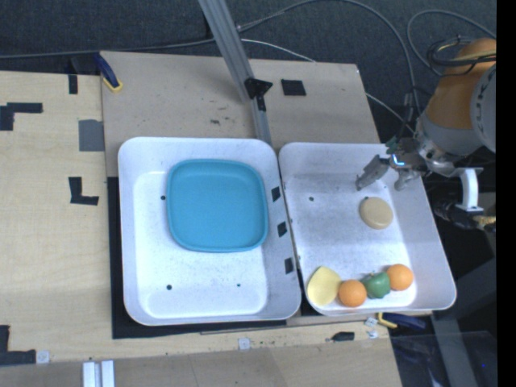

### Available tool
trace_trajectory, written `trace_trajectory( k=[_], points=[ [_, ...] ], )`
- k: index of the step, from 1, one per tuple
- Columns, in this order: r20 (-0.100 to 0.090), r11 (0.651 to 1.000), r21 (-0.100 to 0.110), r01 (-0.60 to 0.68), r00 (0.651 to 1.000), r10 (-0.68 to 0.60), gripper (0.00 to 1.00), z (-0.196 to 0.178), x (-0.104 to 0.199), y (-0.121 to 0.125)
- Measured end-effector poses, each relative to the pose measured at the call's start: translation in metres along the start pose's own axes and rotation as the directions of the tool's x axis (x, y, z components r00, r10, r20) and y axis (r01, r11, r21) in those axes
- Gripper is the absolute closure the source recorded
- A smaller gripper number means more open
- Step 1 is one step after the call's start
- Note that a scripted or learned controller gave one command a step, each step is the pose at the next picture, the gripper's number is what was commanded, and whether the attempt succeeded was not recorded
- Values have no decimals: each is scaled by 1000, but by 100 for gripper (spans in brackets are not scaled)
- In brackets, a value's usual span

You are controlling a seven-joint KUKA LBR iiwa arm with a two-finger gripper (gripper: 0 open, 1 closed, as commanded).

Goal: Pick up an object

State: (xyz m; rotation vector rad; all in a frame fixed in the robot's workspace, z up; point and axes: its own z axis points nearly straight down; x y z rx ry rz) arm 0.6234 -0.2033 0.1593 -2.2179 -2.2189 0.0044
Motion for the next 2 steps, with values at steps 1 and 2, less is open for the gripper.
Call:
trace_trajectory(
  k=[1, 2],
  points=[
    [2, 1000, -6, 0, 1000, 0, 0, 59, -1, 4],
    [1, 1000, -4, 1, 1000, -1, 100, 50, 0, 3]
  ],
)
